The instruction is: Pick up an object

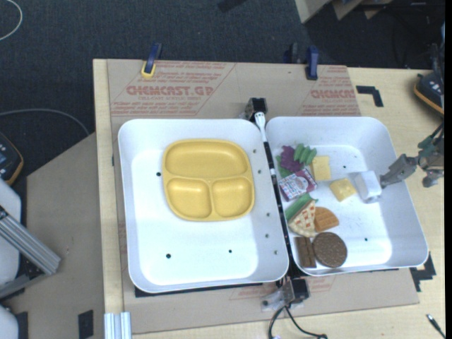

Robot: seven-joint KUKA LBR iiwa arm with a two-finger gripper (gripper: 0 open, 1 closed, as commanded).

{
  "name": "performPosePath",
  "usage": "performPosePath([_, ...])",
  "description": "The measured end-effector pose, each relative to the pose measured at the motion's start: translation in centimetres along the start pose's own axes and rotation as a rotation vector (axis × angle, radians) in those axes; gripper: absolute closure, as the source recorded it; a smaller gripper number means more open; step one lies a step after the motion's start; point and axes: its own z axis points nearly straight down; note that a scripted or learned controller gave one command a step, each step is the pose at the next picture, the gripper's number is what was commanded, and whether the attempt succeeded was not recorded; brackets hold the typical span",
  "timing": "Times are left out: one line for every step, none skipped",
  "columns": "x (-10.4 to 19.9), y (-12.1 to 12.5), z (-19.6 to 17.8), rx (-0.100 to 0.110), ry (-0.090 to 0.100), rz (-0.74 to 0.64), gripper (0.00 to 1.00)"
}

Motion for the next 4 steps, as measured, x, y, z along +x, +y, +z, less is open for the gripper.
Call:
performPosePath([0.0,0.2,-0.5,-0.010,-0.003,-0.003,0.00])
performPosePath([0.3,0.6,3.9,-0.004,0.000,-0.003,0.00])
performPosePath([0.5,0.1,8.3,-0.003,0.001,-0.003,0.00])
performPosePath([-0.2,0.4,13.1,-0.004,0.001,-0.002,0.00])
